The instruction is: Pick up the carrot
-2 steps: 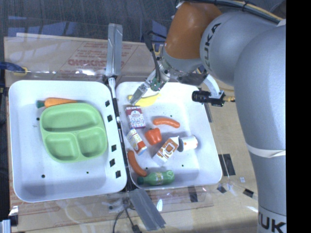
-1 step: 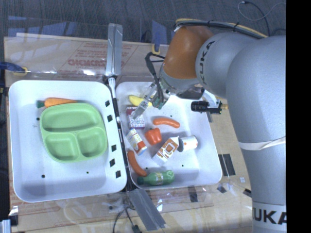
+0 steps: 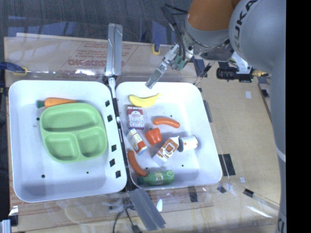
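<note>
The gripper (image 3: pixel 151 82) hangs above the right bin's (image 3: pixel 204 110) far edge; whether its jaws are apart cannot be told. Just below it lies a banana (image 3: pixel 144 99). Far to its left, the carrot (image 3: pixel 58 102) lies in the left bin (image 3: pixel 22 130), touching a green tray (image 3: pixel 73 131).

Bright, even light is falling from above, washing the two white bins (image 3: pixel 29 178) almost flat. Soft, short shadows are sitting close under the green tray (image 3: pixel 73 130) and the small items in the right bin. Glare is streaking across the clear sheet (image 3: pixel 73 57) at the upper left of the frame, dulling the red print beneath. The arm (image 3: pixel 252 28) at the upper right is looking slightly soft. The whole frame is showing mild grain and low resolution.
</note>
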Controlling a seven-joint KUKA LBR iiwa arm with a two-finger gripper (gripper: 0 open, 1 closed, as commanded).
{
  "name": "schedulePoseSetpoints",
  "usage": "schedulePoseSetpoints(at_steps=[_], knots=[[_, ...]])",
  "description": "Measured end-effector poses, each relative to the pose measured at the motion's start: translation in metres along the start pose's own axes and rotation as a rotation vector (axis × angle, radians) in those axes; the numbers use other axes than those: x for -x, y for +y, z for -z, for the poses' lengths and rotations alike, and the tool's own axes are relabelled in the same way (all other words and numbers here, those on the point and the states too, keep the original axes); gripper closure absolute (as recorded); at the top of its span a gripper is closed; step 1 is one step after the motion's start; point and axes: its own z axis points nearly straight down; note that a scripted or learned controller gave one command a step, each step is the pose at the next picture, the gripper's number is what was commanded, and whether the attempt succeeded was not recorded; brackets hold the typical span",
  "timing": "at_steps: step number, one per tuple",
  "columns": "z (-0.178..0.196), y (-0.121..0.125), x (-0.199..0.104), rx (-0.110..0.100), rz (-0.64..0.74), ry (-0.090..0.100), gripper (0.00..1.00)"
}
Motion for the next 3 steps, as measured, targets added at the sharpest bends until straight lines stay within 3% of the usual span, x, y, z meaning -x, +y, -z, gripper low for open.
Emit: schedulePoseSetpoints(at_steps=[1, 2, 3], knots=[[-0.115, 0.016, -0.022, -0.003, 0.092, 0.006, 0.00], [-0.104, 0.016, -0.020, -0.002, 0.095, 0.003, 1.00], [-0.104, 0.016, -0.020, -0.003, 0.095, 0.003, 0.00]])
